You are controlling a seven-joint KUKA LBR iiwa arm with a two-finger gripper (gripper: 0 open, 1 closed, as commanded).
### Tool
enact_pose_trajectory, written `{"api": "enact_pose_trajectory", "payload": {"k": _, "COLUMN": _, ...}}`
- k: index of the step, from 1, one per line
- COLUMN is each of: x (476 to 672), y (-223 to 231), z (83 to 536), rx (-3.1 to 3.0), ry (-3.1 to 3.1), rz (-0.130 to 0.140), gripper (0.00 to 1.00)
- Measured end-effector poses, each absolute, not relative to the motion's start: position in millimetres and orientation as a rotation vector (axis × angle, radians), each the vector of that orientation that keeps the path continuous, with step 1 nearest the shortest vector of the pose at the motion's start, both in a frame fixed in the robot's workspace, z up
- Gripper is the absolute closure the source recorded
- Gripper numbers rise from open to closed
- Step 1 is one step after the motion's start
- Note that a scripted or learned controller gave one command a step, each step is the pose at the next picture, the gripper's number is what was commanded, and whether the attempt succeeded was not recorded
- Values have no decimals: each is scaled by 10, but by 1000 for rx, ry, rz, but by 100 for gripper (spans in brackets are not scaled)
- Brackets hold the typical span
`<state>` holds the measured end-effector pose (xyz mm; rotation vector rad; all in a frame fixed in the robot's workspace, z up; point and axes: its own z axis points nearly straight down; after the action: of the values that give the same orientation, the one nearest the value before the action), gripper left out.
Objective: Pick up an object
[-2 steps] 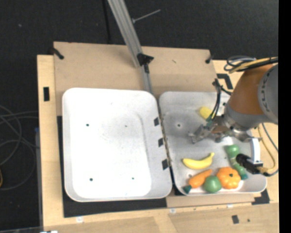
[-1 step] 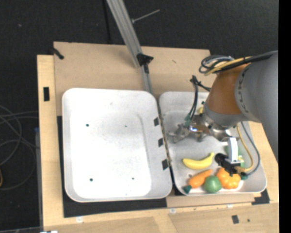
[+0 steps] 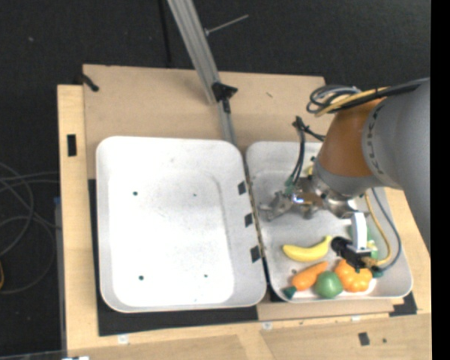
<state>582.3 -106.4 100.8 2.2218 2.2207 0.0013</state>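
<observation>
Arm (image 3: 360, 145) bent down over right bin (image 3: 274, 160); jaws near banana (image 3: 307, 250); jaw state unclear.

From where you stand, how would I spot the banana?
Look at the right bin, under the grey arm. Near its front edge lies a cluster of toy produce; the banana is the curved yellow piece at the back of it, above the carrot and green fruit.

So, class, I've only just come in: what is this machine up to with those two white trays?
A grey and orange robot arm reaches in from the right over the right-hand tray. Its gripper sits low near that tray's left wall. A banana, a carrot, a green fruit and an orange pepper lie together at the tray's near end, none held.
</observation>
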Motion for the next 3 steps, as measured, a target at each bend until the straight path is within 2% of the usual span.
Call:
{"api": "enact_pose_trajectory", "payload": {"k": 1, "x": 5729, "y": -1568, "z": 1010, "rx": 2225, "ry": 2216, "rz": -1, "gripper": 0}}
{"api": "enact_pose_trajectory", "payload": {"k": 2, "x": 5437, "y": -2252, "z": 1013, "rx": 2226, "ry": 2213, "rz": -2, "gripper": 0}}
{"api": "enact_pose_trajectory", "payload": {"k": 3, "x": 5451, "y": -2221, "z": 1013, "rx": 2221, "ry": 2219, "rz": 1, "gripper": 0}}
